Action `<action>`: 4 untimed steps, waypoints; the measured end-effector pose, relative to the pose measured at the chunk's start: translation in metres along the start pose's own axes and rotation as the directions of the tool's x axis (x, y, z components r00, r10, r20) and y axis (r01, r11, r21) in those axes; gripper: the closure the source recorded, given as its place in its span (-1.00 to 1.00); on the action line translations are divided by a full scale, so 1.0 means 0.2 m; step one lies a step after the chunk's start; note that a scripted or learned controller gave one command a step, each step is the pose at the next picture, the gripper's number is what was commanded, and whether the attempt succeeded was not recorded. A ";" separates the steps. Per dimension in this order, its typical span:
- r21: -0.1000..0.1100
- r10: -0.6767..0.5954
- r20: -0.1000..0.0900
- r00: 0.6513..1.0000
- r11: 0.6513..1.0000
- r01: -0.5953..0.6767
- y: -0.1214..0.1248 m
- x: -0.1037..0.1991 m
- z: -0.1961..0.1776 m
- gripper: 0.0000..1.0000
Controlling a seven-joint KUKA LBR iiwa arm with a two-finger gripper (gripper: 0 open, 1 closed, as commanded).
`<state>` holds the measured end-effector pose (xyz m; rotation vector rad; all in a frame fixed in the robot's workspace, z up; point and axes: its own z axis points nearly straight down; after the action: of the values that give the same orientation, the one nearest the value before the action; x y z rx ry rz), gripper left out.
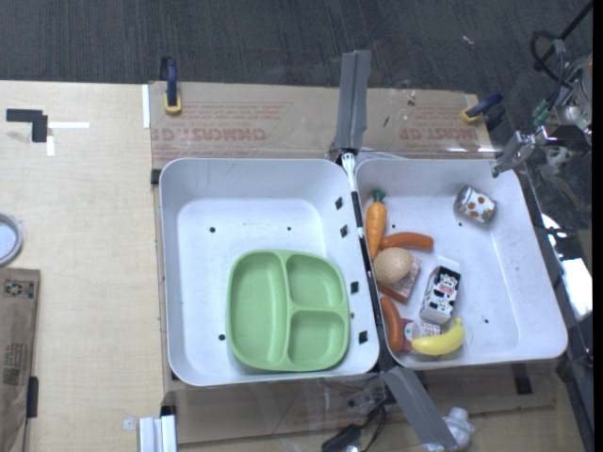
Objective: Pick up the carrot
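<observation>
1 gripper [504,163] hovers over the right bin's [542,281] far corner, well apart from the carrot [376,226].

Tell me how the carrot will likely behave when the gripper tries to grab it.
The carrot looks like a smooth toy, so it is probably stiff and light. Its rounded, tapered body may roll or slip from a pinch. It lies along the right bin wall beside the sausage, so fingers may have little room.
</observation>
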<state>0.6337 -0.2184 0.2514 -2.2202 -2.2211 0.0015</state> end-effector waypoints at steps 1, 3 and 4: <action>-0.001 -0.033 0.002 0.999 0.999 0.033 0.00 0.03 -0.64 -1.00; 0.000 -0.392 0.001 0.920 0.920 0.392 -0.10 0.28 -0.28 -1.00; 0.001 -0.287 0.000 0.958 0.958 0.287 -0.19 0.71 0.31 -1.00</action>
<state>0.5958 -0.0771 0.1904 -1.8736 -2.5192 0.0032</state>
